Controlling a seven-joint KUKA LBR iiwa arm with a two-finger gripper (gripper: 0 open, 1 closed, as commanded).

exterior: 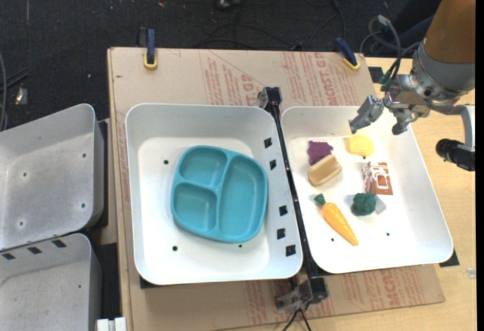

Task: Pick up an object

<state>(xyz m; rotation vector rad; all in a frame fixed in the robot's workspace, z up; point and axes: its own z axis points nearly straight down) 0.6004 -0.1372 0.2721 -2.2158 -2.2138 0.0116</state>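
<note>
Hovering over the right bin's (423,193) far edge, the gripper (383,117) has its fingers spread, with nothing between them. Below it lie the objects — a yellow piece (361,145) nearest, then a purple piece (319,150), bread slice (324,169), carrot (337,221), green lump (364,204) and packet (376,177).

The two bins (144,133) look like smooth white plastic with a slight sheen. The teal divided plate (220,193) is glossy plastic. The toy carrot (338,222) has a smooth, shiny plastic look. The board (227,72) under the bins is matt brown cardboard with red print.
</note>
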